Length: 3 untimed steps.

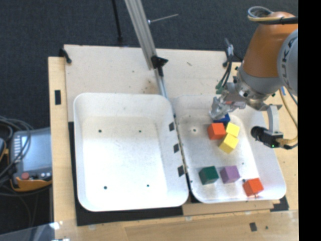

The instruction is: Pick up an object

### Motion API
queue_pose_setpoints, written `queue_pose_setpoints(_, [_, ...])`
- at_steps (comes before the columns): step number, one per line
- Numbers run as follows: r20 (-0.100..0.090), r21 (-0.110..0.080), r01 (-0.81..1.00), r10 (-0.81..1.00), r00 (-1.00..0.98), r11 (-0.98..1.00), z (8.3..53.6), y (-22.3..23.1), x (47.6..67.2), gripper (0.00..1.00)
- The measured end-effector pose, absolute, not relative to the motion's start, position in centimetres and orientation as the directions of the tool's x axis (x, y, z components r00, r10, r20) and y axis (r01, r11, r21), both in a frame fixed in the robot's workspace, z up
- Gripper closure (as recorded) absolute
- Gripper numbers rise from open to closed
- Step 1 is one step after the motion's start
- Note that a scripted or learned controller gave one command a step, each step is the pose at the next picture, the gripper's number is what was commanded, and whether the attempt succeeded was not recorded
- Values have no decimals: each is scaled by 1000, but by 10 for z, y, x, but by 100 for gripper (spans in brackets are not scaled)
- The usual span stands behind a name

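My gripper (219, 110) hangs over the back of the right bin (193, 115), right above a blue block (223, 118) that shows only in part beneath it. An orange block (216, 131) lies just in front of the blue one. Two yellow blocks (230, 138) sit touching each other to its right. Along the front of this bin lie a green block (208, 174), a purple block (230, 173) and another orange block (253, 186). No block is visibly between the fingers.
The left bin (125, 152) stands beside the right one. A slanted metal rail (143, 29) rises from behind the bins near their shared edge. A grey box with cables (27, 154) sits off the bench at the left.
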<state>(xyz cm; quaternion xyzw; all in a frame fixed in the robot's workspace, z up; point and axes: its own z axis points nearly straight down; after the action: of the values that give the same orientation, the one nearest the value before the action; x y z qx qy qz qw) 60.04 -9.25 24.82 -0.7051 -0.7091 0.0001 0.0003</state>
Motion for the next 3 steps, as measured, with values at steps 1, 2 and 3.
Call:
queue_pose_setpoints(1, [1, 1, 1000, 1000, -6, 6, 250, -49, 589, 100])
queue_pose_setpoints(2, [2, 0, 1000, 1000, -7, 7, 255, -8, 570, 100])
queue_pose_setpoints(3, [2, -1, 1000, 1000, -8, 8, 258, 41, 550, 100])
